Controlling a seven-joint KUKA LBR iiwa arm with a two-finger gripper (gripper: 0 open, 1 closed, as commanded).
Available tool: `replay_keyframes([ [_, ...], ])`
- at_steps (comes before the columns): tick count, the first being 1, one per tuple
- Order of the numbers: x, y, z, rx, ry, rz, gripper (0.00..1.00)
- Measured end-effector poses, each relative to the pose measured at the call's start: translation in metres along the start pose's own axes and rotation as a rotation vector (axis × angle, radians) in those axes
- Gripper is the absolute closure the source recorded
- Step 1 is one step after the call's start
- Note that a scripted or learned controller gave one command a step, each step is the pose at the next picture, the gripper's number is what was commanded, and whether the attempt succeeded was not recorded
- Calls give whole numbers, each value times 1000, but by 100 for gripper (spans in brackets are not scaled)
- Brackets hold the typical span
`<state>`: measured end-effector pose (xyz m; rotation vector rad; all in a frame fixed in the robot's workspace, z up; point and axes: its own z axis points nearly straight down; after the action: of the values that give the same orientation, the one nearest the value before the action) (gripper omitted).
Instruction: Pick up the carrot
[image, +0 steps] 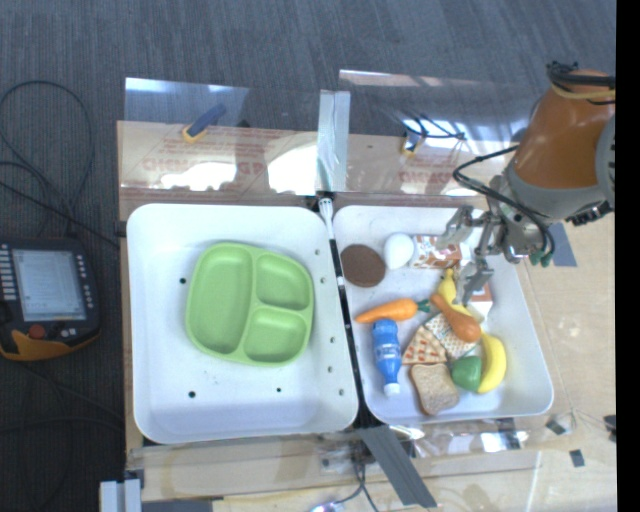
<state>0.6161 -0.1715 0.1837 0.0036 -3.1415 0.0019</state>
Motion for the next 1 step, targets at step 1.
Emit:
replay_keyframes([
  [1,30,34,79,2,-9,-120,0],
])
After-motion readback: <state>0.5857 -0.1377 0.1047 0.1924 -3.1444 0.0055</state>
